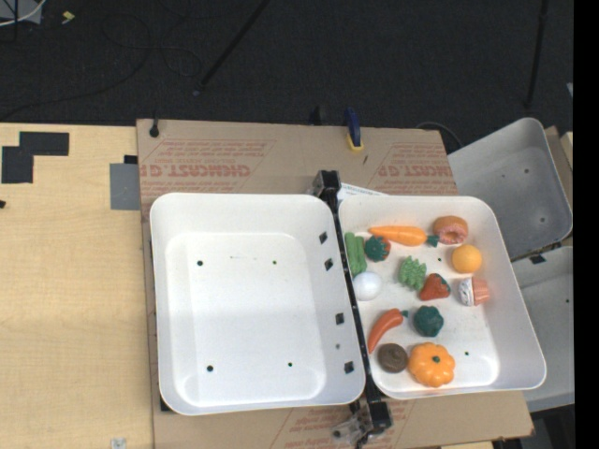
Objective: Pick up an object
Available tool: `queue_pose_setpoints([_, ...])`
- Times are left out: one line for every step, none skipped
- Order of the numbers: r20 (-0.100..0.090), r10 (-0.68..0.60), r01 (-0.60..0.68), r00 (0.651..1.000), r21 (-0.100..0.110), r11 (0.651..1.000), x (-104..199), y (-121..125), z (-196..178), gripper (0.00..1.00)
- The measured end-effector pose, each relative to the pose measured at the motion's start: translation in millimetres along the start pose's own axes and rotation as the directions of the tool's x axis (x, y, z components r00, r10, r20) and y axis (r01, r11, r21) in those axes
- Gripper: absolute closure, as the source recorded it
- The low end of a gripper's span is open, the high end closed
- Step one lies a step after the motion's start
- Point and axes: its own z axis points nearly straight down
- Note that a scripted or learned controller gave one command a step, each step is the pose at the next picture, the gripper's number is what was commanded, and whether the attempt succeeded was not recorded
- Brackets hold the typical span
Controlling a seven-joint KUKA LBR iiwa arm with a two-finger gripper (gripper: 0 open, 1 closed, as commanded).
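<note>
How far the hand is open, and whether it has hold of anything, cannot be told, so places are given here by the bins. Two white bins sit side by side on a cardboard sheet laid over the wooden tabletop. All the toy foods lie in the right bin, beside the left bin. Along the right bin's far side lie an orange carrot and a reddish peach-like fruit, with a round orange just below the fruit. Against the wall shared with the left bin are a long green vegetable, a small dark green piece and a white ball. In the middle lie a leafy green piece, a red piece and a white-and-red item. Toward the near side are a red-orange chili, a dark green lump, a brown round piece and an orange pumpkin, the last two almost touching. A grey metal plate lies beyond the right bin.
</note>
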Motion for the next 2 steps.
queue_pose_setpoints([0.000,-0.002,0.002,1.000,-0.001,1.000,-14.9,10.8,-0.3,1.00])
queue_pose_setpoints([-0.002,-0.008,0.008,1.000,0.001,1.000,-12.9,10.9,-0.3,1.00])
